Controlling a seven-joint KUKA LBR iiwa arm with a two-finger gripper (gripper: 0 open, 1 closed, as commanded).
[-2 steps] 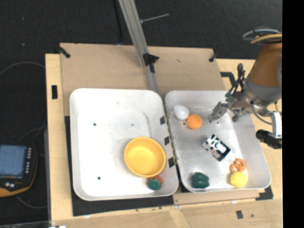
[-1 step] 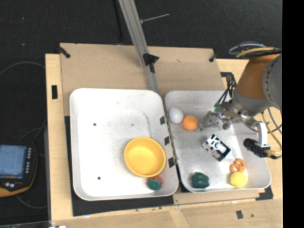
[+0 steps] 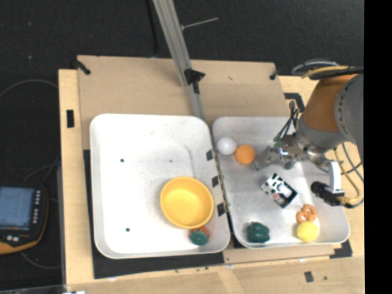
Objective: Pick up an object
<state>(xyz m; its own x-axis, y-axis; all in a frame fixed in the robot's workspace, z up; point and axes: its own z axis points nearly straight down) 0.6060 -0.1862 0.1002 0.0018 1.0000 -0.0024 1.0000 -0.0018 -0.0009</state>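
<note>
The gripper (image 3: 271,158) hangs low over the right bin (image 3: 245,127), and from this angle I cannot tell how it is set. Just to its left sits the orange ball (image 3: 245,155), with the white ball (image 3: 226,146) beyond that. Nearer the camera from the tool lies a black-and-white block (image 3: 279,190). The orange ball looks light, smooth and hard, so it will likely roll or squirt out; best pinched square across its widest middle.
</note>
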